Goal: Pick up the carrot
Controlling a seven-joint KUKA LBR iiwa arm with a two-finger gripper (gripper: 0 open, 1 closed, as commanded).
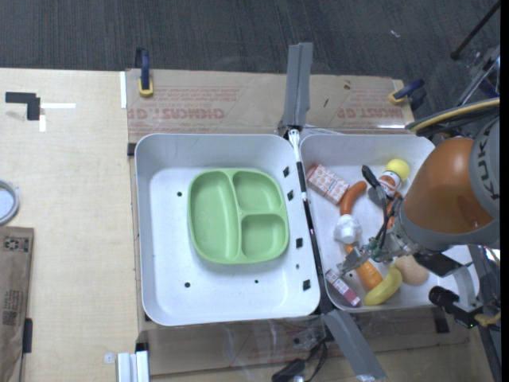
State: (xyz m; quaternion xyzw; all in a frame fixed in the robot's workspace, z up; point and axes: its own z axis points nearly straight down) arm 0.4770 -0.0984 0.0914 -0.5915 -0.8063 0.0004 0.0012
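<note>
The carrot, a short orange stub, lies near the front of the right bin, between a yellow banana and a small pink packet. My gripper hangs right over the carrot's upper end, low inside the bin. The arm's orange band covers the bin's right part. Metal parts of the gripper touch or nearly touch the carrot's top, but I cannot make out whether anything is gripped.
The right bin also holds a red-orange sausage, a red and white packet, a white lump, a yellow-capped toy and a beige potato. A green divided plate lies in the left bin.
</note>
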